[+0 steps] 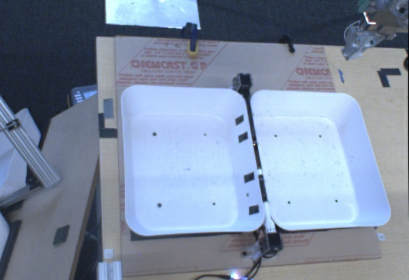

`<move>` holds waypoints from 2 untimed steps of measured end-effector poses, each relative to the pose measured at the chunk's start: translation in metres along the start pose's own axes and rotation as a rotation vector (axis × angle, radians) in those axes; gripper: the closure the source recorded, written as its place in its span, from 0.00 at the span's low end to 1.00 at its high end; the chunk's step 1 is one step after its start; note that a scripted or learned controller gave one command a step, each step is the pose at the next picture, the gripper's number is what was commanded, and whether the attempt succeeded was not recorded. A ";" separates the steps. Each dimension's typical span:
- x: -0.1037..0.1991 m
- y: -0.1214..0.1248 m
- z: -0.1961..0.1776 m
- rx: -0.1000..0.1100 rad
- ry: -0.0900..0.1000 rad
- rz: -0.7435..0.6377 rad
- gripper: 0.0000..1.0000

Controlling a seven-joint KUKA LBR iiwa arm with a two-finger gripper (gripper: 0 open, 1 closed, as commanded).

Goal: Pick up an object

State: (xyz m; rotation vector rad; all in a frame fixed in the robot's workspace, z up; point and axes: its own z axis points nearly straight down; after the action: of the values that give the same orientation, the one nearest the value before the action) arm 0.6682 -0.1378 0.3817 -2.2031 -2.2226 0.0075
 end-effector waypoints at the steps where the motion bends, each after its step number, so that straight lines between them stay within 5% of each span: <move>1: 0.017 -0.002 -0.165 -0.033 -0.009 0.002 1.00; 2: -0.029 -0.001 -0.099 -0.011 -0.006 0.010 1.00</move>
State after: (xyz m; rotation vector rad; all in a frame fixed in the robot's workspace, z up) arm 0.6682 -0.1676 0.4804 -2.2233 -2.2202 0.0022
